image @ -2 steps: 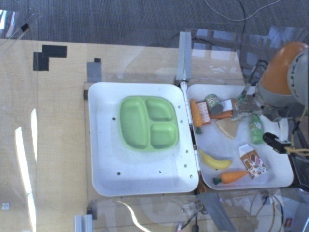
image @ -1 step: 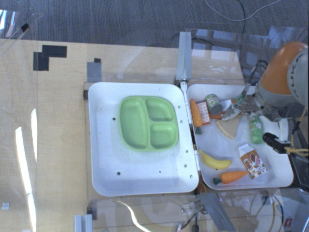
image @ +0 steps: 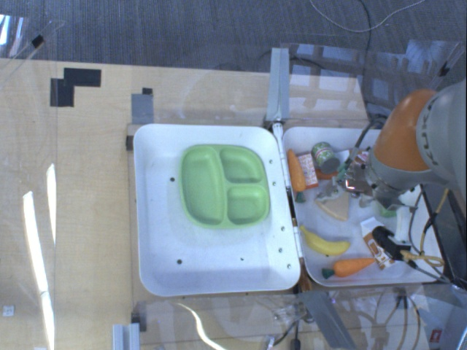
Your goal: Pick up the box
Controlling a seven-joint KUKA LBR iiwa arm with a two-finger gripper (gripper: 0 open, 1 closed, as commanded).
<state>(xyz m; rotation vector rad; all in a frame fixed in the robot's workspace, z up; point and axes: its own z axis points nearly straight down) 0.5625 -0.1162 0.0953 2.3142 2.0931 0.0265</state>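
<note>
Along the near edge of the right bin (image: 314, 279), a carrot (image: 350, 267) and a banana (image: 325, 243) lie near a small brown-and-white packet (image: 378, 254), as the arm (image: 408, 141) reaches in for a box. Midway up, the gripper (image: 352, 182) hangs over a pale wedge (image: 336, 208); whether it is spread or pressed together cannot be told, and nothing is seen held. Across the divide, a green divided plate (image: 223, 185) sits in the left bin (image: 157, 217). Farther back, the box (image: 307, 170), red and white, lies flat near the right bin's left wall, just beside an orange stick-like item (image: 295, 170), with a can (image: 322, 155) close behind it. The box looks like light, stiff cardboard, liable to slide on the smooth floor; with one long side crowded, its near and far ends seem the clearer hold.
</note>
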